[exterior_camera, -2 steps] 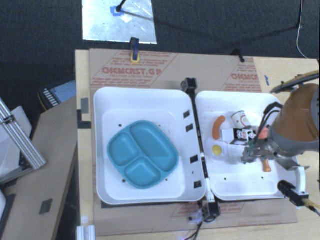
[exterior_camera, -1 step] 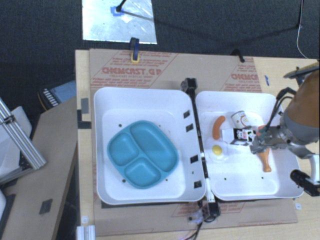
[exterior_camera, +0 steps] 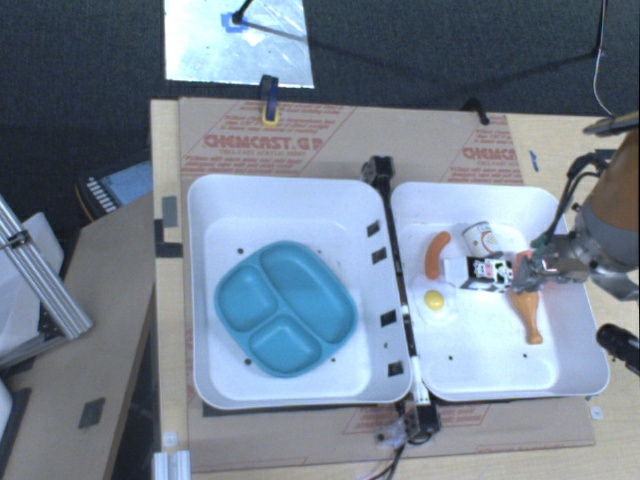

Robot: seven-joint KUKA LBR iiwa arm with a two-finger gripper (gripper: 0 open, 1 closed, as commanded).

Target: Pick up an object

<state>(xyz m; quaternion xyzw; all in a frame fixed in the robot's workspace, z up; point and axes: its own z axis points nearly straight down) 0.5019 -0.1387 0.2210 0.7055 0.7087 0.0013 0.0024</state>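
Observation:
In the right bin (exterior_camera: 480,368) lie an orange sausage (exterior_camera: 436,253), a fried egg (exterior_camera: 435,300), a small white can (exterior_camera: 480,237), a black-and-white carton (exterior_camera: 483,271) and a brown drumstick (exterior_camera: 528,313). My gripper (exterior_camera: 527,268) comes in from the right and hangs low over the drumstick's upper end, just right of the carton. The arm's body hides its tips.
The left bin (exterior_camera: 220,208) holds a blue divided plate (exterior_camera: 285,306). A black divider (exterior_camera: 395,268) runs between the two bins. Both bins rest on a cardboard sheet (exterior_camera: 300,138). A black cable (exterior_camera: 570,193) loops beside the arm at the right.

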